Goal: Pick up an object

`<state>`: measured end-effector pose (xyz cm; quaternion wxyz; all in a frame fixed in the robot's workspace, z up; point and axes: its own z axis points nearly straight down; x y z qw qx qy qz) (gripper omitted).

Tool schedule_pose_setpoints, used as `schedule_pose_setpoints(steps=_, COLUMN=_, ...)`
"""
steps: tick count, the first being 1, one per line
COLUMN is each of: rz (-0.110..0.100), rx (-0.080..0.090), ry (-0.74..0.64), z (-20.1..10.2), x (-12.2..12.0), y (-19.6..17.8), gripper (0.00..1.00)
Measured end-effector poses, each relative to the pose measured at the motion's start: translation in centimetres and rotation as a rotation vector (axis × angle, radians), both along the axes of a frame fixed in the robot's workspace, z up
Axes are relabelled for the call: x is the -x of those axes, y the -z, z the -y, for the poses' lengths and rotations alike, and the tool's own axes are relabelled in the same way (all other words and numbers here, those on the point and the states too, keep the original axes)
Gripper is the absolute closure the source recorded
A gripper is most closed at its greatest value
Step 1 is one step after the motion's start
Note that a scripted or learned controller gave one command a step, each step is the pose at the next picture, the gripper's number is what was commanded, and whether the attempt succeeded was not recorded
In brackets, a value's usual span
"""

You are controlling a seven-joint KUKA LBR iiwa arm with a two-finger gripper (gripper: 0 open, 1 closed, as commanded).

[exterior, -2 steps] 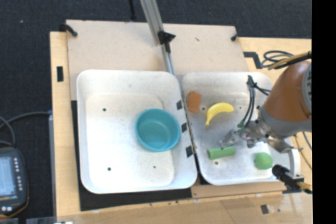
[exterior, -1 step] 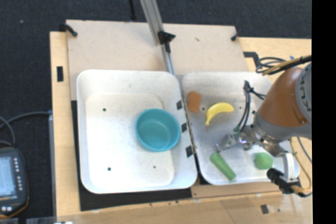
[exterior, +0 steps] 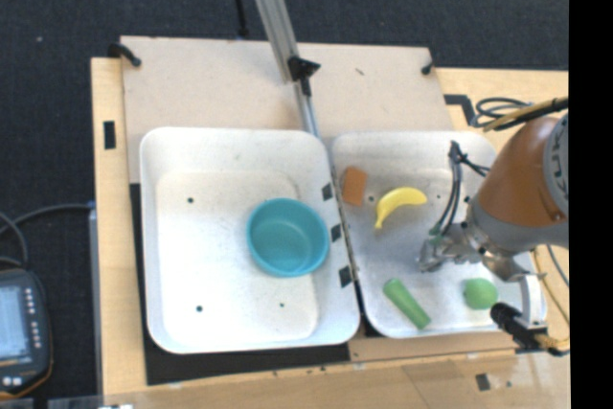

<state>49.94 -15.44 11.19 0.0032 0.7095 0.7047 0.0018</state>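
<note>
- The grey arm with its orange band [exterior: 522, 172] reaches in from the right over the right-hand shallow white bin [exterior: 383, 151], its two-finger gripper [exterior: 436, 256] low above the bin floor.
- Whether the gripper's fingers are parted or closed cannot be told; nothing is seen between them.
- A curved yellow banana [exterior: 398, 203] lies just up-left of the gripper, an orange block [exterior: 353, 186] beside it.
- A green cylinder [exterior: 407, 302] and a small green ball [exterior: 480, 292] rest near the front rim.
- A round teal bowl [exterior: 287, 237] sits in the left-hand white bin [exterior: 192, 158].
</note>
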Motion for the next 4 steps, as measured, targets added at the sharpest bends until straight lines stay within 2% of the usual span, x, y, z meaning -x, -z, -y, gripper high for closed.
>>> schedule_pose_setpoints(steps=1, rz=0.001, rx=0.0, ry=-0.011, z=-0.7, x=-0.8, y=-5.7, gripper=1.0)
schedule_pose_setpoints(steps=3, rz=0.001, rx=0.001, ry=-0.011, z=0.0, x=-0.4, y=-15.3, gripper=1.0)
schedule_pose_setpoints(steps=4, rz=-0.005, rx=-0.002, ry=-0.013, z=-4.4, x=-0.8, y=-15.2, gripper=1.0)
